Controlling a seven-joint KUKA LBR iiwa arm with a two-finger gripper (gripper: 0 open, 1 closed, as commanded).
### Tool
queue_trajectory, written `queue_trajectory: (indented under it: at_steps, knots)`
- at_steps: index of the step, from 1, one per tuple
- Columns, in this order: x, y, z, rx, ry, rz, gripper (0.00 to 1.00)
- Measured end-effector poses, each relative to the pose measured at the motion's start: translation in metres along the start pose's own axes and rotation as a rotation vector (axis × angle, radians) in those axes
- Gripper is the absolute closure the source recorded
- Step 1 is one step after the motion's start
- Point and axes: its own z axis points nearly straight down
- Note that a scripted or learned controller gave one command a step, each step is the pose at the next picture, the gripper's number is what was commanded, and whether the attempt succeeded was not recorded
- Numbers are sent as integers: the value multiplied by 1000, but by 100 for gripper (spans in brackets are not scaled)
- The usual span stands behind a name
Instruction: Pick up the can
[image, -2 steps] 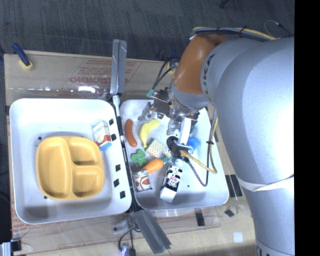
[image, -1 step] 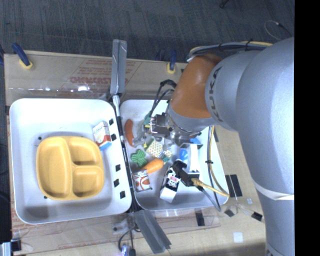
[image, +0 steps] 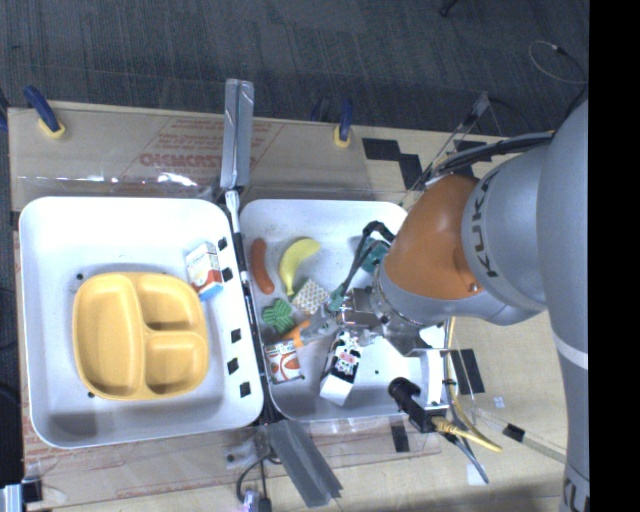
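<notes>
Your gripper (image: 340, 318) hangs over the right bin (image: 390, 215), just beside the banana (image: 295, 262). You can't tell how it is set. The can (image: 284, 362) lies below the banana, apart from the gripper.

kuka arm bends low from the right, wrist turned down and to the left.

the grey arm (image: 545, 240) enters from the right edge, its broad upper link sweeping leftward to the orange band (image: 440, 245) above the wrist. below the band the wrist housing tilts down and left, ending in the gripper (image: 345, 318), a cluster of metal parts with dark cables looping beside it; how its tips stand is too cluttered to tell.
</notes>
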Motion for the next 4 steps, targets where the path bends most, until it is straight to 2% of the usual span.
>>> queue_trajectory:
  at_steps: [1, 2, 3, 4]
  knots:
    - [-44, 74, 66, -14, -1, 60, 0]
    - [-72, 28, 55, -1, 2, -178, 0]
    - [-17, 53, 69, -2, 0, 33, 0]
    - [-33, 127, 71, -1, 1, 128, 0]
